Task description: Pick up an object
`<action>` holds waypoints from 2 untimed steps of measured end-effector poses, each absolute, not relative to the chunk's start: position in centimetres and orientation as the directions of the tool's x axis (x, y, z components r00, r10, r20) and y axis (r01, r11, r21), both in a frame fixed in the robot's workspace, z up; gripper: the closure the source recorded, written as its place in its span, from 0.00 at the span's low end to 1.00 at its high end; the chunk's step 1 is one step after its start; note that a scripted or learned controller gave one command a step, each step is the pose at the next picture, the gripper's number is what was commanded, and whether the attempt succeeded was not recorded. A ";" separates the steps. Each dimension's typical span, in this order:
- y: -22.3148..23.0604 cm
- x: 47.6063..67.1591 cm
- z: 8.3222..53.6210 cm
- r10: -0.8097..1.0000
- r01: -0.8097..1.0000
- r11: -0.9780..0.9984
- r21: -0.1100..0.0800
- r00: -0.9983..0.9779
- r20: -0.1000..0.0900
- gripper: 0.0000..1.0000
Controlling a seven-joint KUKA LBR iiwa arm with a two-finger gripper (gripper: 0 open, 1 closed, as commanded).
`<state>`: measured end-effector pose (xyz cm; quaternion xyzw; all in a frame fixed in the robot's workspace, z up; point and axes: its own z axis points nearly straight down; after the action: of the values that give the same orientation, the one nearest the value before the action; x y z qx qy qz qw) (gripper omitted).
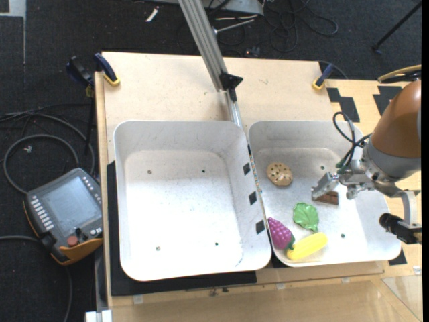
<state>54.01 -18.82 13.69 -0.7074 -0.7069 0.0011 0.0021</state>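
Robot gripper [330,188] low in the right bin [295,136], jaws spread beside a brown wedge [328,197], cookie [279,174] left, green leaf [306,216], purple grapes [280,233] and yellow corn [308,245] nearer.

Reached in from three o'clock as a single grey arm [392,154], its broad orange band [401,118] sitting high at about two o'clock of the wrist. Sloped down and toward nine o'clock from that band into a grey metal wrist housing. Ended in a two-finger metal gripper [331,188], angled low and pointing toward eight o'clock. Carried a looping black cable [345,127] along the twelve o'clock side of the wrist. Bore a dark fitting [397,226] at roughly five o'clock of the wrist.
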 end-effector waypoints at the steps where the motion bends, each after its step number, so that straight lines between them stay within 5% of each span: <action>1: -18.9 54.2 15.0 1.000 1.000 -0.001 0.001 0.001 -0.001 1.00; 2: -18.6 53.9 19.3 1.000 1.000 0.002 0.004 -0.002 -0.002 1.00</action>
<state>53.86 -18.59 19.34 -0.7063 -0.7079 -0.0010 -0.0022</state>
